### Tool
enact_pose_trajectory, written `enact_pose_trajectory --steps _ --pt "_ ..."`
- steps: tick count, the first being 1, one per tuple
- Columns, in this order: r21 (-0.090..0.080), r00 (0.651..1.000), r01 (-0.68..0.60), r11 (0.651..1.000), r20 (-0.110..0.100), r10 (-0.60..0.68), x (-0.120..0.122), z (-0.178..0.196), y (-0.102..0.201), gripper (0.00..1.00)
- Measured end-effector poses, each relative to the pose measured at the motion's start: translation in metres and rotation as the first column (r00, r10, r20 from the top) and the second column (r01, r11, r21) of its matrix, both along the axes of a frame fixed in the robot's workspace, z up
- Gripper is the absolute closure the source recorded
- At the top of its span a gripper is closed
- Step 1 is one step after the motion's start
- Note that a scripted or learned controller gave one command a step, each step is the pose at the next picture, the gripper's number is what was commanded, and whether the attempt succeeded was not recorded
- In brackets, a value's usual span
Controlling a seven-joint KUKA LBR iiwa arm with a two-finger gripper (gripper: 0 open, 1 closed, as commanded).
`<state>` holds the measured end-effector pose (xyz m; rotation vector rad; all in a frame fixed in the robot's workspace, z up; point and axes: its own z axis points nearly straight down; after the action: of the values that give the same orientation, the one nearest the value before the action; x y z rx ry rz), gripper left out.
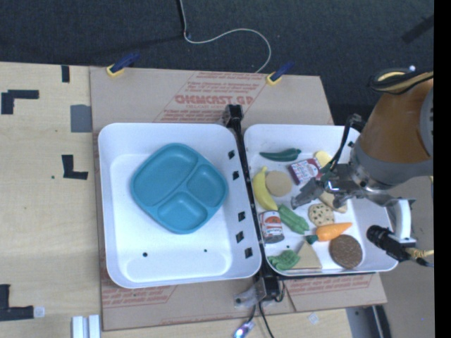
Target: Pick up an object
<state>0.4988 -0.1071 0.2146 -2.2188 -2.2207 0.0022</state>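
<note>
Your gripper is hovering over the toy food in the right bin, honestly can't tell whether it's grabbing anything.

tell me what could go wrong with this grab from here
1. The right bin is crowded: the cookie, carrot and pouch lie close around the pincer, so it may nudge neighbours or pinch two things at once.
2. The toys look small and smooth, so one may slip out on lifting.
3. The pincer seems to sit between items, not squarely over one, so it may well close on nothing.
</note>
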Motion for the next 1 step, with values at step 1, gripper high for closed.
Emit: enact_pose_trajectory --steps 1 --pt "0.000 1.000 -0.001 1.000 -0.001 0.001 0.0001 0.0098 0.0006 1.00"
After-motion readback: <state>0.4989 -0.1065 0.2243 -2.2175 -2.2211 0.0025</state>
